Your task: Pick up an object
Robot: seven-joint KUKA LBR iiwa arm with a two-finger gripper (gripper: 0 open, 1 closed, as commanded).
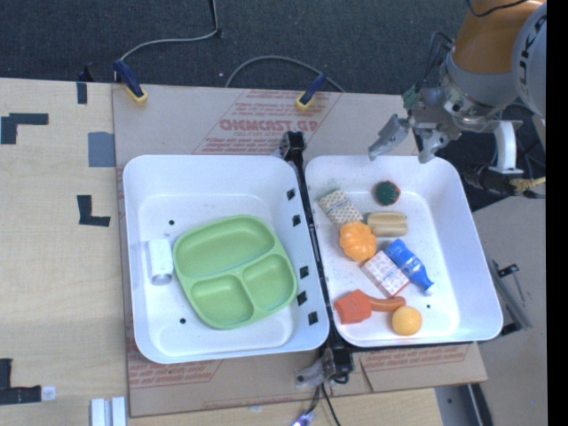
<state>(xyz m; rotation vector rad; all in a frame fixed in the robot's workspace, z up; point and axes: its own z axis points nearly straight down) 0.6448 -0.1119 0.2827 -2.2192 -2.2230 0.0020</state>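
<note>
My gripper (404, 145) hovers above the far edge of the right bin (470, 238), open, with nothing between its fingers. Below it in that bin lie a dark green round object (386, 192), a tan bun-shaped piece (387, 224), a patterned packet (339, 207), an orange fruit-like lump (357, 240), a blue packet (409, 264), a red-and-white box (385, 273), a red tool with an orange handle (364, 305) and an orange ball (406, 320).
The left bin (142, 202) holds a green divided plate (234, 270) and a small white cylinder (160, 260). Both bins rest on cardboard (257, 122) held by clamps at the back. Cables run behind the bench.
</note>
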